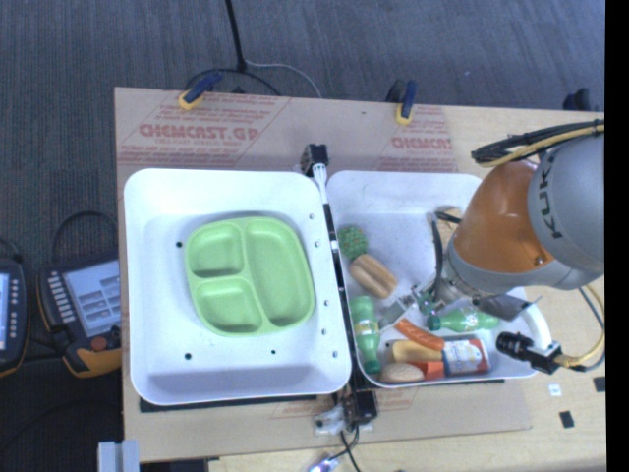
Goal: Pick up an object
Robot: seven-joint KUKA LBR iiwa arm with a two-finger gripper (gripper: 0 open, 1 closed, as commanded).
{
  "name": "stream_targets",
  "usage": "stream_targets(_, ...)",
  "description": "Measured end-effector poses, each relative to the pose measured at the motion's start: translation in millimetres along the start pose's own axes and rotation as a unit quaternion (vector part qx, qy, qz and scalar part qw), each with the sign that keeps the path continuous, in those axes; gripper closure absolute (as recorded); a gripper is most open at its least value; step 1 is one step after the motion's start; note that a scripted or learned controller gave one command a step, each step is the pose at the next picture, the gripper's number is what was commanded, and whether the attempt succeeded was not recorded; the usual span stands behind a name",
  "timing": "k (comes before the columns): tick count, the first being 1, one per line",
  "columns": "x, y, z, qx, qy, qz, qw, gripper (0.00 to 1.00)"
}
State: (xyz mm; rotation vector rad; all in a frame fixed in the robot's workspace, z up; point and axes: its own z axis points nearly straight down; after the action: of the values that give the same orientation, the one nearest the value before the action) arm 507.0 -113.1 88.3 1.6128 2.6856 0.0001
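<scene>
Gripper point(425, 301) low among toys in right bin point(393, 193)

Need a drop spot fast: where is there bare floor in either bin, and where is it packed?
Bare floor: the left bin all around the green divided plate, and the right bin far strip beyond the hot dog. Packed: the right bin's near end, around the green bottle and gripper.

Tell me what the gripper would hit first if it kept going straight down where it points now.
Probably the green bottle: the gripper hangs low in the right bin, right beside it, with the carrot just past. Depth is hard to read from this slanted view, so it could reach bare bin floor instead.
</scene>
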Motion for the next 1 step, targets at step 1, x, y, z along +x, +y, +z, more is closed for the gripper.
stream_targets(1, 5.5, -6.8, -0.7, -0.003, -0.004, -0.346, 0.9383, 0.0)
